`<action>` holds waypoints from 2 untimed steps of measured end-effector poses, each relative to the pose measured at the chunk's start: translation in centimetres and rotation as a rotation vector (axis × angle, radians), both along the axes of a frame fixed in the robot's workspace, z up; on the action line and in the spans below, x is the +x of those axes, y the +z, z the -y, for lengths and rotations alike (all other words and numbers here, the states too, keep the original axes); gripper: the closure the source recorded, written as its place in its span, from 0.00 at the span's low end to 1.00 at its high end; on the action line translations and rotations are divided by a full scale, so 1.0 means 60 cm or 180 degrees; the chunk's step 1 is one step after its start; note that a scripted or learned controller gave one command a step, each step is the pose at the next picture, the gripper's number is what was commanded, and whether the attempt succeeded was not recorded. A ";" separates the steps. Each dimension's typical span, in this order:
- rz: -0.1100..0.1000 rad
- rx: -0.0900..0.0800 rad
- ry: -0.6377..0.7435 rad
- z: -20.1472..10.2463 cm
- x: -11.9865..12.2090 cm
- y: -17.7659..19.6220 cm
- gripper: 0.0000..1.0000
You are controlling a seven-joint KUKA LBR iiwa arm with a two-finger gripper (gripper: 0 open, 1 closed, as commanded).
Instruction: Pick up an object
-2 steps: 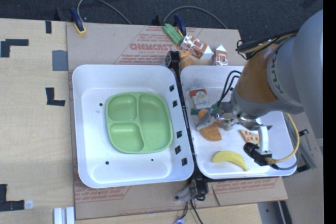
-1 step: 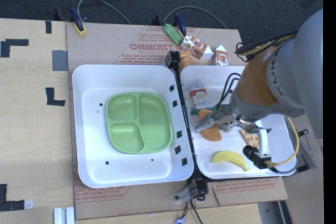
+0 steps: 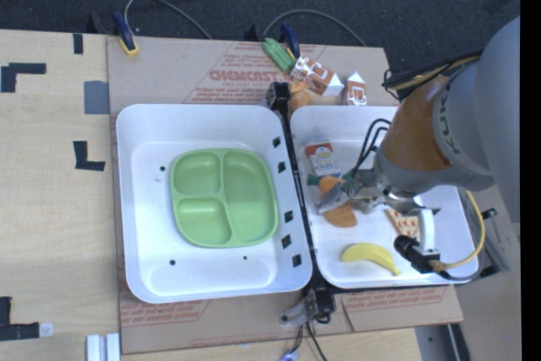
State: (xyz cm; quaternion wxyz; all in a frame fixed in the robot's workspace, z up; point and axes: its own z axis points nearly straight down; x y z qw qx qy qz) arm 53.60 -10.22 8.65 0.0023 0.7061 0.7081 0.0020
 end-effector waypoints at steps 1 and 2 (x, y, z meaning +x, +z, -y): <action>0.0002 -0.0008 -0.0007 -0.012 -0.010 0.000 0.00; -0.0002 -0.0009 -0.0007 -0.012 -0.010 0.016 1.00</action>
